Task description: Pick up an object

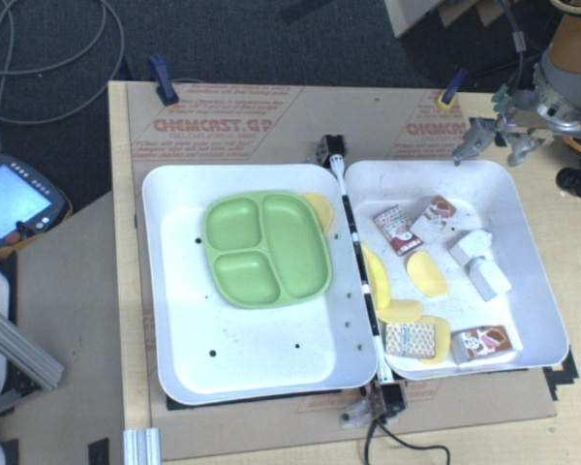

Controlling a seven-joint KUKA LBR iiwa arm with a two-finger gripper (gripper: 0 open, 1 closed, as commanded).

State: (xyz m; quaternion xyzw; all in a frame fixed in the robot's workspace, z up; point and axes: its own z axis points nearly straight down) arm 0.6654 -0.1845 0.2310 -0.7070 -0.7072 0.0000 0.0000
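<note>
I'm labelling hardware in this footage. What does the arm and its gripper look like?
The metallic grey two-finger gripper has thin silver fingers beneath a rounded grey wrist housing. Above it sits an orange band, with a dark cable running alongside.

A robot lab: clamped bench [271, 124], loose cables [48, 27], teach pendant [15, 206].

Dark grey carpet floor [223, 27] w/ grey cables [53, 42] looped at upper left. Brown cardboard sheet [271, 114] covers bench top, red print on it, blue clamps [162, 78] at far edge. Lit handheld screen [15, 206] at left. Even, soft light.
</note>
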